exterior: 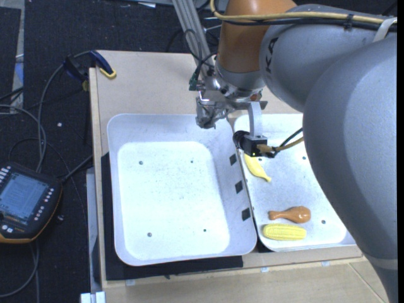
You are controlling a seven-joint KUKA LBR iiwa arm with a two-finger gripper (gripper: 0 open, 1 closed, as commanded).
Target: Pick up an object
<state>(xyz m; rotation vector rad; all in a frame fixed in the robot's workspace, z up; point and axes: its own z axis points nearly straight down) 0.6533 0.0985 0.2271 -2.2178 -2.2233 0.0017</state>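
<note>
In the right bin (328, 229) you see three smooth plastic toys: a curved yellow banana (255, 168), its long axis slanting toward the near right, a brown drumstick (291, 215) and a ribbed corn cob (284, 233) lying crosswise. The gripper (207, 120) hangs over the left bin's (126, 131) far rim; you cannot tell its opening.

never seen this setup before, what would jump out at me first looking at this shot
The big grey arm with its orange band fills the upper right, reaching in over the bins, its gripper above the far rim of the left bin. Next come the bright items in the right bin: a yellow banana near the divide, then a brown chicken drumstick and a yellow corn cob toward the near edge.
</note>
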